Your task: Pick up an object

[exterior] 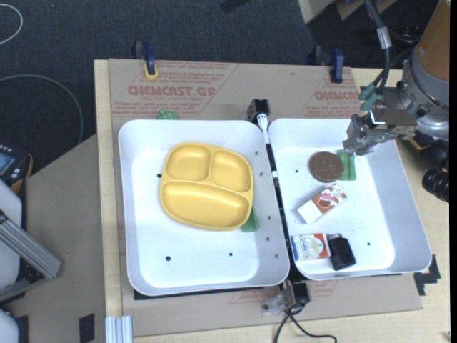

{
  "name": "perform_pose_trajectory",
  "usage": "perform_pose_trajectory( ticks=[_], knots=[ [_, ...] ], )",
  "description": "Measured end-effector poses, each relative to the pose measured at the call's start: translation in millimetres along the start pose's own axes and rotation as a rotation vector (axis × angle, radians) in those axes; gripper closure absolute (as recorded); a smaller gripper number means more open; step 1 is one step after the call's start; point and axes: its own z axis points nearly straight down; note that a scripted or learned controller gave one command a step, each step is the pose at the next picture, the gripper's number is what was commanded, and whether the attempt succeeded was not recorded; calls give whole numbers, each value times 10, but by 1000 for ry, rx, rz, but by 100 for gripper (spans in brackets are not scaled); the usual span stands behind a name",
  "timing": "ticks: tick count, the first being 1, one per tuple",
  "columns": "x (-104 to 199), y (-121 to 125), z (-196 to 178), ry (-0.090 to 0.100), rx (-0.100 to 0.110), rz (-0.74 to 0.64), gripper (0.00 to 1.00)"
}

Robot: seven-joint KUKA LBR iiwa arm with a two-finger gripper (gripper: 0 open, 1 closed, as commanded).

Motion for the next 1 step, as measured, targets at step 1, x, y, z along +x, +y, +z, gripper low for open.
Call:
perform_pose_trajectory(
  ticks=[1],
  knots=[
    [605, -4, 98, -1, 18, 3, 100]
  ],
)
